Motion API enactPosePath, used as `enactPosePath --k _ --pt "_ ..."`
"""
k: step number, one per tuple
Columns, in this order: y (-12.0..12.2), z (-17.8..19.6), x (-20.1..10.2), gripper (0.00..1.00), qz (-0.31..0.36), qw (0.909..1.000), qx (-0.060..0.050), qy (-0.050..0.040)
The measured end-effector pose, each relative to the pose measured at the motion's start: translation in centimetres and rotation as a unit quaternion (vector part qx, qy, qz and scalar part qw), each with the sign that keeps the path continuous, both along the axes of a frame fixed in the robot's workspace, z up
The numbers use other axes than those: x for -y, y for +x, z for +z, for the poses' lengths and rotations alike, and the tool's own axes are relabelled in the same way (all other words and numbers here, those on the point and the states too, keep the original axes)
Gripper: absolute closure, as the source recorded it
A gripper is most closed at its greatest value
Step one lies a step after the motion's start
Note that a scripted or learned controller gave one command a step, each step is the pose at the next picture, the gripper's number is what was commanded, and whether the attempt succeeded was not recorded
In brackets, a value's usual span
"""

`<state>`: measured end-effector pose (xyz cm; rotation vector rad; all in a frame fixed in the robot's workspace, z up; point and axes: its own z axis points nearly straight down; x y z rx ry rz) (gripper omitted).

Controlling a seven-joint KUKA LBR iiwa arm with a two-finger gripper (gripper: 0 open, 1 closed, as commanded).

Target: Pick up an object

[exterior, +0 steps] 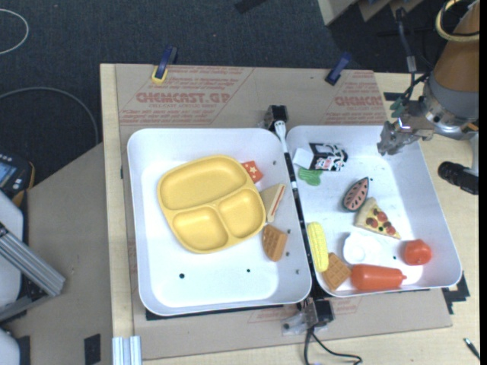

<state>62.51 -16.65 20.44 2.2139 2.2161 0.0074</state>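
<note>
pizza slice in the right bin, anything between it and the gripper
Nothing visible blocks it. The gripper sits at the right bin's upper right corner, and bare bin floor runs from there down to the pizza slice. The brown shell-like toy lies just to its upper left, off that line.

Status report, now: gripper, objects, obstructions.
Gripper above right bin's far right corner, holding nothing. Pizza slice, tomato, corn lying in bin. Nothing blocking.

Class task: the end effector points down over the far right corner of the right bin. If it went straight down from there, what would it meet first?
Most likely the bare white floor of the right bin. The end effector hangs above that corner, and the nearest toys, the black-and-white carton and the pizza slice, lie off to the side. Depth is unclear.
</note>
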Motion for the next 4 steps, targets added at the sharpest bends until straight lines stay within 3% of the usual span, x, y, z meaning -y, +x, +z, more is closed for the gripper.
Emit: enactPosePath --k 1,4 --pt "0.1 2.3 0.0 1.0 0.0 1.0 -0.002 0.0006" --pt "-6.1 2.8 -14.3 1.0 0.002 1.0 -0.006 0.0032"
